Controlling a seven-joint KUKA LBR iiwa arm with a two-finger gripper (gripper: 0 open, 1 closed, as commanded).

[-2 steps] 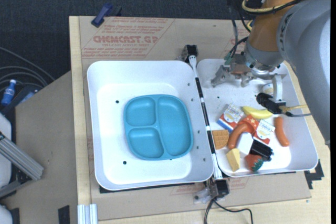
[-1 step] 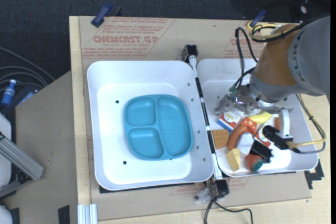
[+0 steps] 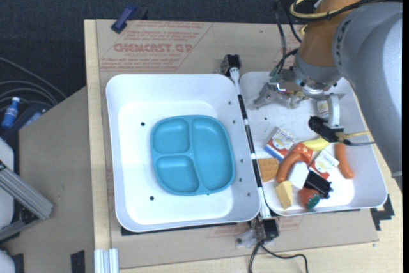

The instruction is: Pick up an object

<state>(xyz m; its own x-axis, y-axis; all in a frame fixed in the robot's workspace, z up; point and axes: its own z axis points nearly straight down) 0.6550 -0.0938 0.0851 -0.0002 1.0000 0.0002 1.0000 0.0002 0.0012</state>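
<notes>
- The gripper hangs over the far end of the right bin, close to the wall it shares with the left bin. Whether it is open or closed cannot be told from this angle, and nothing can be seen held in it.
- The grey arm comes in from the right, with its orange band just above the wrist.
- The things to pick from lie in a loose heap in the near half of the right bin, apart from the gripper.
- Nearest the gripper is a small white packet with blue and red print, lying tilted.
- Just beside it, a curved orange sausage runs at a slant, with a yellow piece touching its upper end.
- A second, straighter orange sausage lies near the bin's right side.
- A tan square cracker sits against the dividing wall, and a pale yellow cheese wedge lies just in front of it.
- A white and red wrapper lies between the two sausages. In front of it are a small black block and a green piece, which is too small to make out further.
- The left bin holds a blue plate with three sections, lying flat near the middle.
- Both bins rest on a bench covered by a brown board with red lettering.
</notes>
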